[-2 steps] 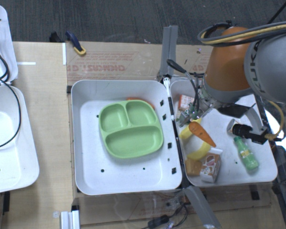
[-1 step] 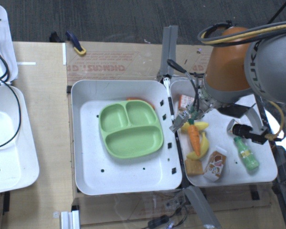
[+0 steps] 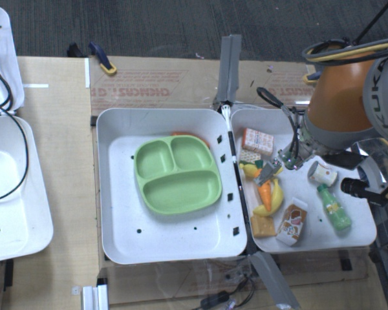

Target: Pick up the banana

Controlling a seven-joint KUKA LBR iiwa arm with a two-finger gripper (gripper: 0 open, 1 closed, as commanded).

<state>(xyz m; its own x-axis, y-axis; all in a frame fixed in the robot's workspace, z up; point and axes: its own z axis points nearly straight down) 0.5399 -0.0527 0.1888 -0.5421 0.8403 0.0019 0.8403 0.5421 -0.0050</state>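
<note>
Down in the right bin (image 3: 355, 234), the fingers (image 3: 269, 171) hover above the banana (image 3: 276, 197); grip state unclear.

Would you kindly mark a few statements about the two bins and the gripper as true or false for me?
1. The green divided plate lies in the left bin. True.
2. The banana lies on the green plate. False: it lies in the right bin, beside the carrot.
3. The gripper is over the right bin, near the banana. True.
4. The green bottle stands in the left bin. False: it lies in the right bin.
5. The plate's compartments hold food. False: they look bare.
</note>
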